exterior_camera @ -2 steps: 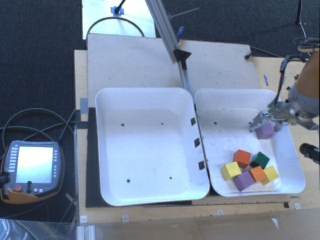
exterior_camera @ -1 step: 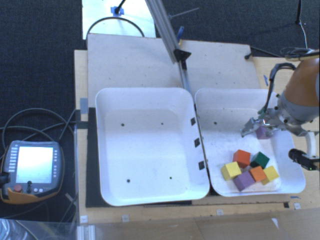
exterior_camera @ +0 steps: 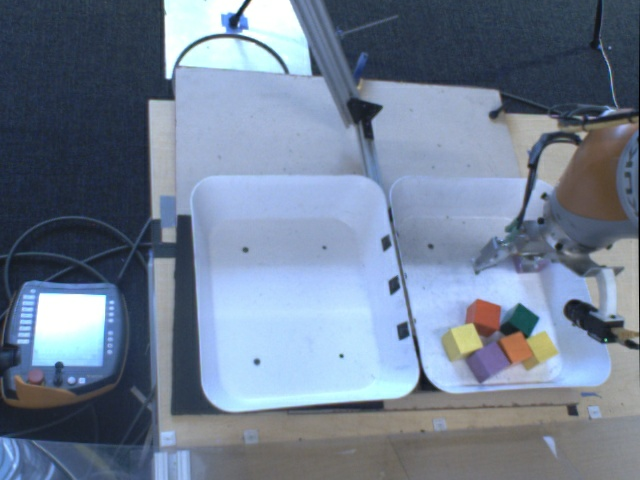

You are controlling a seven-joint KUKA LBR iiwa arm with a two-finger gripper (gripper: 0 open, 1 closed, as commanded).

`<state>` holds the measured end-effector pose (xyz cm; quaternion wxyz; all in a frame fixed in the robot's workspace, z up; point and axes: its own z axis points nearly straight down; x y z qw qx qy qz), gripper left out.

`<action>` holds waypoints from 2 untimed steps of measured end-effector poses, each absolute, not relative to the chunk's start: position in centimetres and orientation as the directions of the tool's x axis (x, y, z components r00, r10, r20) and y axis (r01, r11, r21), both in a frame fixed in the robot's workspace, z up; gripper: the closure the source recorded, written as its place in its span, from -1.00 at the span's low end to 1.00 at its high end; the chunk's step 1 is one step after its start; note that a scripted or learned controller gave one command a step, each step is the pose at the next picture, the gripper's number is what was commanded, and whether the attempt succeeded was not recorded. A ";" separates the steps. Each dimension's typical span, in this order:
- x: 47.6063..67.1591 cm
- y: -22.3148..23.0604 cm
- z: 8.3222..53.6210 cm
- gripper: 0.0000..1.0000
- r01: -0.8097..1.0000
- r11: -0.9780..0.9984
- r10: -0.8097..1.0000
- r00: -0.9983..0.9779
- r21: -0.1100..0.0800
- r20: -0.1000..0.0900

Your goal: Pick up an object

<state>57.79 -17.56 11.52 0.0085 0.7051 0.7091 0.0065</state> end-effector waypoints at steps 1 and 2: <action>57.9 -17.5 12.5 1.00 1.000 0.009 1.000 -0.009 0.024 -0.003; 57.6 -17.4 17.0 1.00 1.000 0.005 1.000 -0.005 0.006 -0.002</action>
